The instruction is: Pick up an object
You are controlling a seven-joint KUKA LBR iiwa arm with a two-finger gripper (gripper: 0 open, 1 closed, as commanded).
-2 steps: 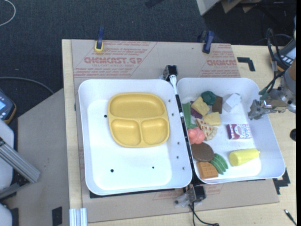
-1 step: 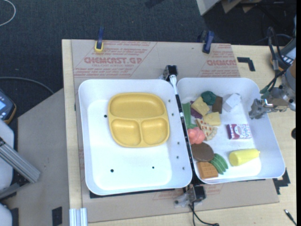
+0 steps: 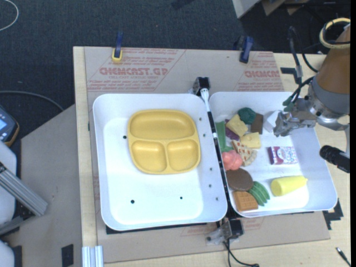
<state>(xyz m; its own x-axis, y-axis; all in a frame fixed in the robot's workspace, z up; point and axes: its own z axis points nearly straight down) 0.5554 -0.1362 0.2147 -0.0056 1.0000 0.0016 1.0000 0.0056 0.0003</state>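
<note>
The right bin holds a pile of toy food along its left side: a dark green piece, yellow pieces, a waffle-like piece, a pink piece, a brown round piece, a green pod and an orange-brown slab. A purple and white packet lies mid-bin, and a yellow cylinder sits near the front. My gripper hangs over the bin's back right part, above bare floor to the right of the pile. Nothing shows between its fingers.
The left bin holds a yellow three-compartment tray. Blue clamps hold the cardboard at the back. A black part sticks in over the right bin's right rim.
</note>
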